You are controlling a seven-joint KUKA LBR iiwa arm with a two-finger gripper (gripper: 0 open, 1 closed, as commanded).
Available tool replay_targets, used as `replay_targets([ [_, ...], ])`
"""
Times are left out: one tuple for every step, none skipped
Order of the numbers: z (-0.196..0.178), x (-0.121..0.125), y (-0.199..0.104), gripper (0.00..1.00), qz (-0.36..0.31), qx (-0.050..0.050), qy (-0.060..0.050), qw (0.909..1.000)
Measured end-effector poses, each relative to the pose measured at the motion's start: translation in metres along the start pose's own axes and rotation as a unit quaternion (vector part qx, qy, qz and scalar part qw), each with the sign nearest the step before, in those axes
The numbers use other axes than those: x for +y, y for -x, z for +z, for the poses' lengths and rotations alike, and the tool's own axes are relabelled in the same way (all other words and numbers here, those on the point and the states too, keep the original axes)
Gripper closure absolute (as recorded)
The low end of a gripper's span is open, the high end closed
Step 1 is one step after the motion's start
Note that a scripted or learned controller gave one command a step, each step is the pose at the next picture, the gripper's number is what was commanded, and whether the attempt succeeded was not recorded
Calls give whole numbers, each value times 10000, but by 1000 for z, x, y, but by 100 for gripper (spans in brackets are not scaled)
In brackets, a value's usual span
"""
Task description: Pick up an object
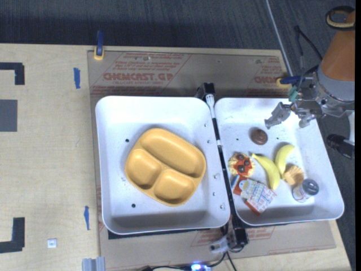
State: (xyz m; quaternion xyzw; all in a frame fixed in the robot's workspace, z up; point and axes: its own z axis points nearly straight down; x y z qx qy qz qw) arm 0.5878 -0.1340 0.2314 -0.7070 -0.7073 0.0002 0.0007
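Fingers of the gripper (293, 116) spread open and empty above the right bin's (333, 205) far end. Nearest below sits the brown cookie (259, 135); being low and round, it may slip out as the fingers close.

The arm (340, 66) is cut off by the right edge. Print on the carton (255, 195) beside the banana (269, 170) is too small to read.
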Motion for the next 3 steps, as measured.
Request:
replay_targets([
  [143,-31,48,0,3,-8,11,10000],
  [133,-30,48,100,8,-13,27,10000],
  [46,-2,-66,100,-11,3,19,10000],
])
